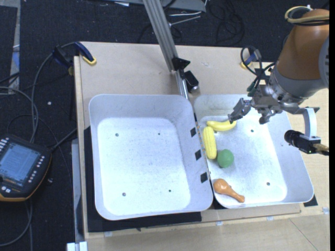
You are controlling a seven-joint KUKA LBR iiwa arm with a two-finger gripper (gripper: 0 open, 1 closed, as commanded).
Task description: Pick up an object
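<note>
Four objects are lying in the right shallow white bin (293, 187), grouped along its left side. A small curved yellow plastic banana (221, 125) is resting nearest the bin's far end. Just beside it, a yellow corn cob (210, 142) is lying lengthwise close to the bin's left wall, its upper end almost touching the banana. A round green ball-shaped fruit (225, 158) is sitting just to the right of the cob's lower end. Nearer the camera, an orange pear-shaped gourd with a tapered neck (228, 189) is lying by the front left corner, apart from the other three.

The two-finger gripper (238, 110) is hanging over the far left part of this bin, just above and to the right of the banana. Nothing is showing between its fingers, and whether they are apart or together cannot be told from this angle. The grey arm with the orange band (305, 46) is reaching in from the right.

The left shallow white bin (99, 114) is sitting alongside, on the pale wooden bench (131, 61). A slanted metal rail (162, 30) is crossing the bench's far edge. A handheld control pendant (18, 166) is lying on the dark floor at left.
</note>
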